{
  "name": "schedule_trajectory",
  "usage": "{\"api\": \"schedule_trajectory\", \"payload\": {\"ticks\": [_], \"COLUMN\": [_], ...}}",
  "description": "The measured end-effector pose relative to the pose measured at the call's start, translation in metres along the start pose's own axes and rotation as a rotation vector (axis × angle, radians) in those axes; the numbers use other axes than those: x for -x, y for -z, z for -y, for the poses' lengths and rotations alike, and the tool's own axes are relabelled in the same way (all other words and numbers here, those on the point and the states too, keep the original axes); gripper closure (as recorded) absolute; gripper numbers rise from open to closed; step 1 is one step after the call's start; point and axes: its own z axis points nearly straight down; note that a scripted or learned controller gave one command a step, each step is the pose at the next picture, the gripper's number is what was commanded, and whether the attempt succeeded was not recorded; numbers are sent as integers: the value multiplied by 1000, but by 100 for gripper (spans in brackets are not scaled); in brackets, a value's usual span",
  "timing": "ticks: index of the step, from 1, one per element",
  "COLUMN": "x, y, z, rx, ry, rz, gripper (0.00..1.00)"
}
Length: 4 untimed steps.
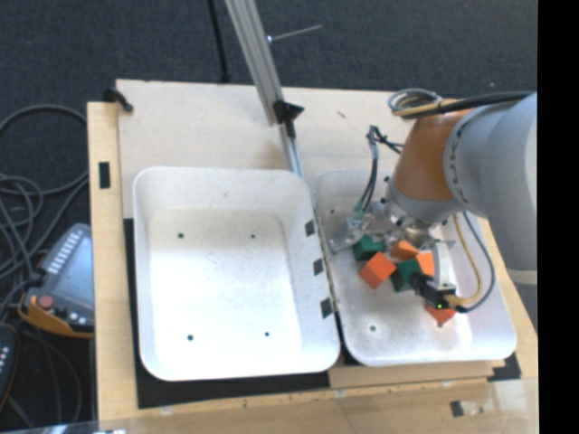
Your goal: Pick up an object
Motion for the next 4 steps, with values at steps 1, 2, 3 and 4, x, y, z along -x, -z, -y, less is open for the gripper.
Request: {"api": "schedule_trajectory", "payload": {"ticks": [1, 2, 3, 4], "x": [1, -84, -79, -60], "y": [13, 107, 102, 167], "z": [-2, 33, 34, 56], "rx": [5, 6, 0, 7], "ry": [-7, 11, 1, 0], "rz": [0, -5, -2, -1], "gripper": [100, 100, 0, 0]}}
